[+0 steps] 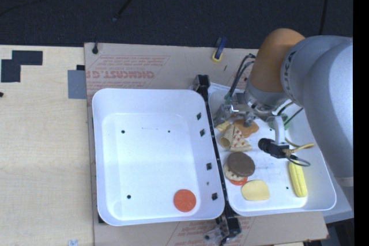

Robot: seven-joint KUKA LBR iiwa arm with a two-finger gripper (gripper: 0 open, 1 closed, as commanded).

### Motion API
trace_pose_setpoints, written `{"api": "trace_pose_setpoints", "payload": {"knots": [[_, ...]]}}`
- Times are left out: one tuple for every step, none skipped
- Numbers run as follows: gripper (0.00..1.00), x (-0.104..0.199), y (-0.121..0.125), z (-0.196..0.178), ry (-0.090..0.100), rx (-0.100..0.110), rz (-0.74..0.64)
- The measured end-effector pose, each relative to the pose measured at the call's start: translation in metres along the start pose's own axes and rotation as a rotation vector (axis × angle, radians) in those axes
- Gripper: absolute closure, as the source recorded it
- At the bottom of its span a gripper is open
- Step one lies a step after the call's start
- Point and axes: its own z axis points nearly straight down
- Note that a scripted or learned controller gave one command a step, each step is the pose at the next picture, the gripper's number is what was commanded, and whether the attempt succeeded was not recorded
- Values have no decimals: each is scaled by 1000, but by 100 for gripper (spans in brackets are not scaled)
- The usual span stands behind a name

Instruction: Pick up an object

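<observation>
Left bin: orange disc. Right bin: pizza slice, burger, corn cob, end effector above.

The grey arm enters from three o'clock, its broad rounded body filling the right side of the view from about two o'clock down to four o'clock. The orange band sits at the arm's inner end, toward one o'clock from the view's centre, and below it the wrist turns downward and toward nine o'clock. The gripper hangs low beneath the wrist, just right of centre, with dark cables looping along its upper side; its tips are too cluttered to read.
</observation>
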Motion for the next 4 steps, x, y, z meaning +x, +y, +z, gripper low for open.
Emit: {"api": "trace_pose_setpoints", "payload": {"knots": [[0, -27, -108, -3, 0, 1, 5], [100, -30, -105, -13, -3, -3, 10], [0, -29, -105, -12, -3, -3, 12], [0, -79, -148, 0, 1, 5, 4]]}}
